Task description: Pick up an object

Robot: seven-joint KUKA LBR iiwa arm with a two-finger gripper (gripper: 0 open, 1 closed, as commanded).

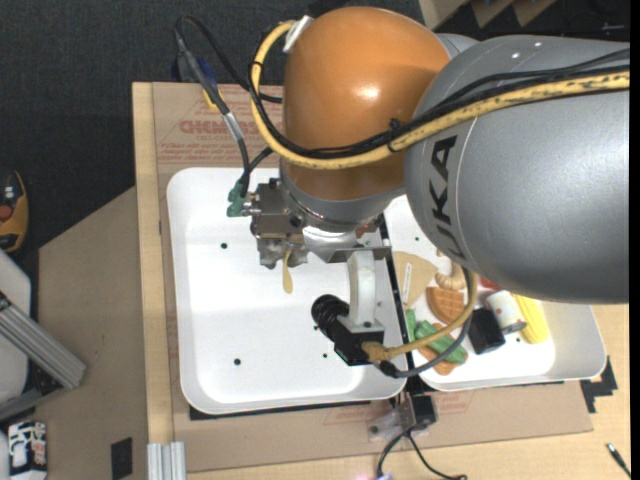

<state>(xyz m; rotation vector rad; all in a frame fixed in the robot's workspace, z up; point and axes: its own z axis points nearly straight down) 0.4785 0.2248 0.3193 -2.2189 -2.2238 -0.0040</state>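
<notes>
Bench, white left bin (200, 298): slender tan stick (288, 273) on the bin floor — long axis near-to-far in view, far end just under gripper (274, 256). Grip state — cannot tell.

Left bin (215, 298) is white with a few black dots. Right bin (570, 363), white too, has a yellow piece (530, 320), green piece (428, 330) and tan piece (447, 296). The worktop (155, 168) is brown with red lettering.

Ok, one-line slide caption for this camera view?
KUKA arm's gripper over the left bin; assorted objects crowd the right bin.
</notes>
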